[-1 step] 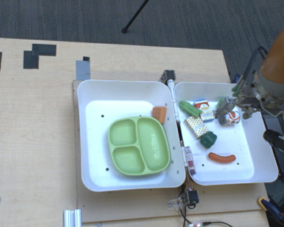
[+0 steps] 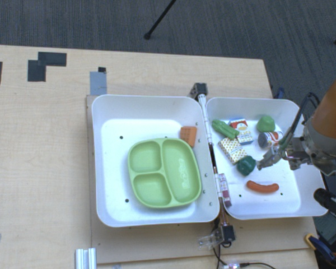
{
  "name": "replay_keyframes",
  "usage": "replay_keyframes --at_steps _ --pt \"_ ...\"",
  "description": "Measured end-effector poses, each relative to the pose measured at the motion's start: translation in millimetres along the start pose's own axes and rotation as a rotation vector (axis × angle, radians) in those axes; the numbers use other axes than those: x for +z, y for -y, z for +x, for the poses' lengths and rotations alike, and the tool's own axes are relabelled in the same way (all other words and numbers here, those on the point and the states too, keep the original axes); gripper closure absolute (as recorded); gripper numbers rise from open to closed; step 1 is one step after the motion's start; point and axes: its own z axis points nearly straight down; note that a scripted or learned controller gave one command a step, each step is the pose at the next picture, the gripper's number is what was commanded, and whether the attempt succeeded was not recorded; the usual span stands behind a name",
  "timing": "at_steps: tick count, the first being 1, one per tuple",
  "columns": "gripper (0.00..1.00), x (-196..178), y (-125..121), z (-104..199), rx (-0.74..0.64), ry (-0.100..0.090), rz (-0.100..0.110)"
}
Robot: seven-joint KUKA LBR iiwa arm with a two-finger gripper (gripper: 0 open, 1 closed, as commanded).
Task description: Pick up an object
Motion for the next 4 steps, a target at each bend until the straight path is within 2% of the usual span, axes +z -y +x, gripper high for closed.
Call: replay_keyframes --at_steps 1,2,3,4 --pt "0.00 116.2 -2.1 32.0 0.000 0.000 -0.007" --pt "1.00 105.0 -3.8 32.1 0.000 0.001 -0.013" --pt "1.00 17.7 -65.7 114.4 -0.003 -0.002 -0.003" --pt "0.00 18.3 -65.1 113.2 -0.001 -0.001 -0.001"
